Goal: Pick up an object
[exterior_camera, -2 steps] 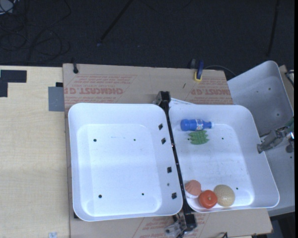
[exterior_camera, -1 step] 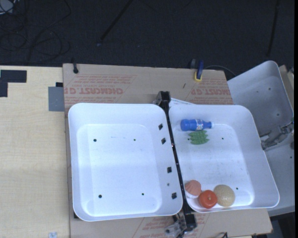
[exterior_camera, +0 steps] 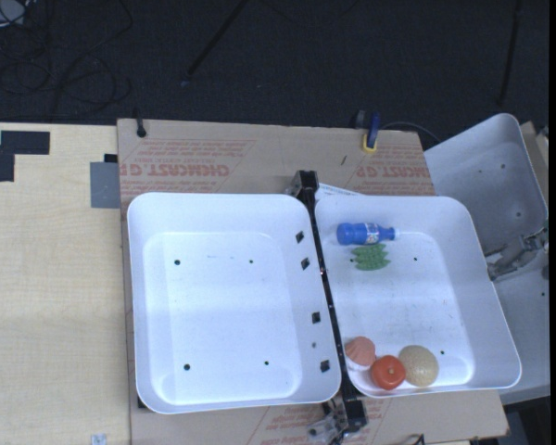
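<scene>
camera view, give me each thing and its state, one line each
blue bottle: lying on its side at the far end of the right bin
green toy: lying flat just below the bottle
pink ball: resting at the near end, against the divider wall
red ball: resting between the pink and tan balls, touching both
tan ball: resting at the near wall
right bin: holds all five items

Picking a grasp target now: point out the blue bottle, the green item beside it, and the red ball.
blue bottle [exterior_camera: 363, 234], camera view, middle of its body.
green item [exterior_camera: 372, 259], camera view, its centre.
red ball [exterior_camera: 387, 372], camera view, top of the ball.
</scene>
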Robot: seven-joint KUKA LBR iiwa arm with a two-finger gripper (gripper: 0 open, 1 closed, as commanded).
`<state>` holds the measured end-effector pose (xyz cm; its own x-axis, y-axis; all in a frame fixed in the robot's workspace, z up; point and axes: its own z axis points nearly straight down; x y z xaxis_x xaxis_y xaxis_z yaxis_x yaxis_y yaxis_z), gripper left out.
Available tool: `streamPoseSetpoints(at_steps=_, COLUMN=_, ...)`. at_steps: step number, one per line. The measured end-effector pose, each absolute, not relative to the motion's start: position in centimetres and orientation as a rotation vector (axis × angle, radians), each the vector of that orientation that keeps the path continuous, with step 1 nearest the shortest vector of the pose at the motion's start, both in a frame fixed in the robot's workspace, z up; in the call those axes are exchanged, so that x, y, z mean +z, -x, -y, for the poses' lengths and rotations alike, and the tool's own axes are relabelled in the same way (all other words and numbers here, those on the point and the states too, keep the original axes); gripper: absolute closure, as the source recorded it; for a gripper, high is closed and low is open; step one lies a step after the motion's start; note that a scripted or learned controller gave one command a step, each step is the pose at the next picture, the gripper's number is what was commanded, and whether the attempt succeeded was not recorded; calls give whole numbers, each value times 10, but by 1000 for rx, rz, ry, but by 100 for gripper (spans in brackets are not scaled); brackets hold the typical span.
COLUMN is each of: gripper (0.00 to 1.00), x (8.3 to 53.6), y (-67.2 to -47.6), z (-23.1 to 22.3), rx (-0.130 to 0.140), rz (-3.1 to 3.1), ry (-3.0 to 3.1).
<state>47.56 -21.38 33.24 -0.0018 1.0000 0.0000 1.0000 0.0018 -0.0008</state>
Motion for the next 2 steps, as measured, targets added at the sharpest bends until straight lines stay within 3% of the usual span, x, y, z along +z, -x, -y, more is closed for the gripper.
streamPoseSetpoints(at_steps=2, gripper=0, x=367, y=-476, z=214, rx=0, rz=2226, ry=2217)
